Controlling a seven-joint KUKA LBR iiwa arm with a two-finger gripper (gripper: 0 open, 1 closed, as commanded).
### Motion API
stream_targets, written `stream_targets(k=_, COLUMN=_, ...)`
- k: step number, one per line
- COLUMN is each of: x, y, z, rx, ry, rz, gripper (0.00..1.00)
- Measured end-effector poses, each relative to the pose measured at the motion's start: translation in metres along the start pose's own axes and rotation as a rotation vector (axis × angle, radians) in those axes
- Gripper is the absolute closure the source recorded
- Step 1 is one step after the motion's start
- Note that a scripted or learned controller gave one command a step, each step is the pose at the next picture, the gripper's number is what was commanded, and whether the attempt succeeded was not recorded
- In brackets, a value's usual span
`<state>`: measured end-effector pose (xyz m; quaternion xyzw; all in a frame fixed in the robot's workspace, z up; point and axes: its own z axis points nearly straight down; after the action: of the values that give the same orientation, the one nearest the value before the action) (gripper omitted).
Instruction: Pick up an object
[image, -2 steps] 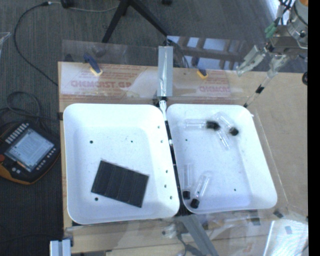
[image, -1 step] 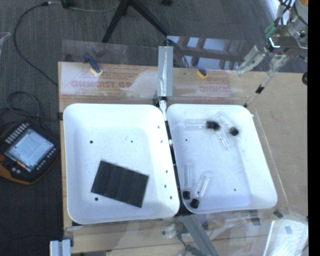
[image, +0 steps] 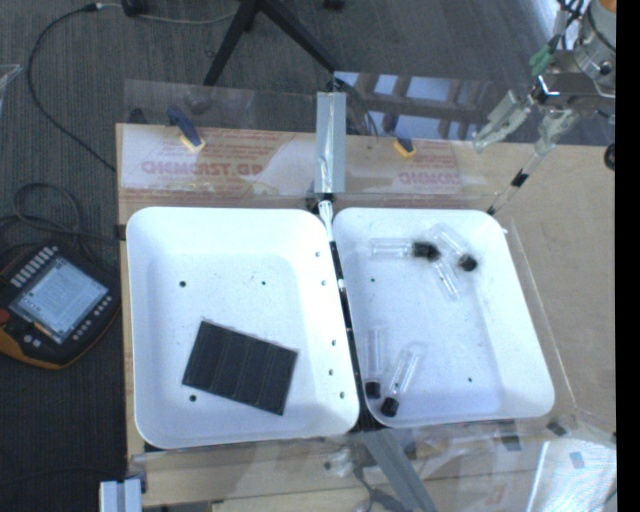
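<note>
My gripper (image: 499, 160) hangs above the bench's far right corner, beyond the back edge of the right bin (image: 520, 330). Its two thin fingers (image: 495, 125) are spread apart, open, with nothing between them. In the left bin (image: 150, 300) a black ridged rectangular pad (image: 240, 367) lies flat near the front. The right bin holds several clear tubes with black caps. Two of them (image: 400, 248) (image: 455, 250) lie near the back, one (image: 447, 282) sits just below them, and two more (image: 372, 362) (image: 402, 374) lie by the front left corner.
A metal post (image: 331, 145) stands behind the seam between the bins. A clear sheet with clamps (image: 186, 127) runs along the back of the bench. A teach pendant (image: 55, 305) lies on the floor at the left.
</note>
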<state>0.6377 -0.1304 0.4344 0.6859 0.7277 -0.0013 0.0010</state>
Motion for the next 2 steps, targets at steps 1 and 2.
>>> stream_targets(k=1, x=0.0, y=0.0, z=0.0, rx=0.0, ry=0.0, rz=0.0, gripper=0.0)
stream_targets(k=2, x=-0.06, y=-0.104, z=0.015, rx=0.001, ry=0.0, rz=0.271, gripper=0.0)
